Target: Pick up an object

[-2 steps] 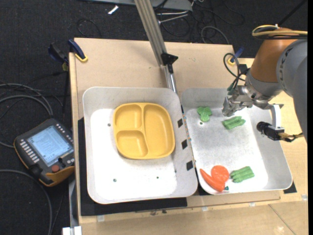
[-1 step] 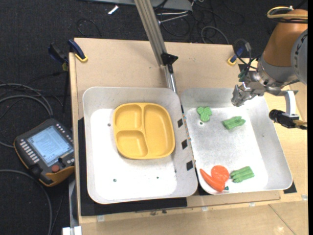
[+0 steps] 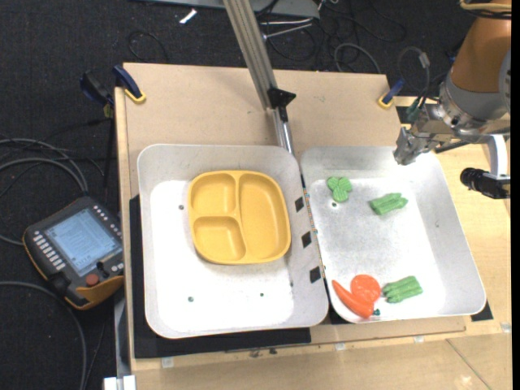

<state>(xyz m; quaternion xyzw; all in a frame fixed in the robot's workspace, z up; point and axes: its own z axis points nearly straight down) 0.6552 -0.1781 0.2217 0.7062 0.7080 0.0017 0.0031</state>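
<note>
Bench [image 3: 203, 104]: two white bins | hand [image 3: 405, 154]: upper right, over right bin [image 3: 439, 218] rim, grip state cannot tell | left bin [image 3: 162, 218]: yellow tray [image 3: 240, 216]

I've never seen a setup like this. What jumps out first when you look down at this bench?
The yellow tray with three compartments catches the eye first, sitting in the left bin. Next come the toys in the right bin: three green pieces scattered about and an orange-red one near the front edge. At the upper right, the arm's end effector hangs over the right bin's far corner.
</note>
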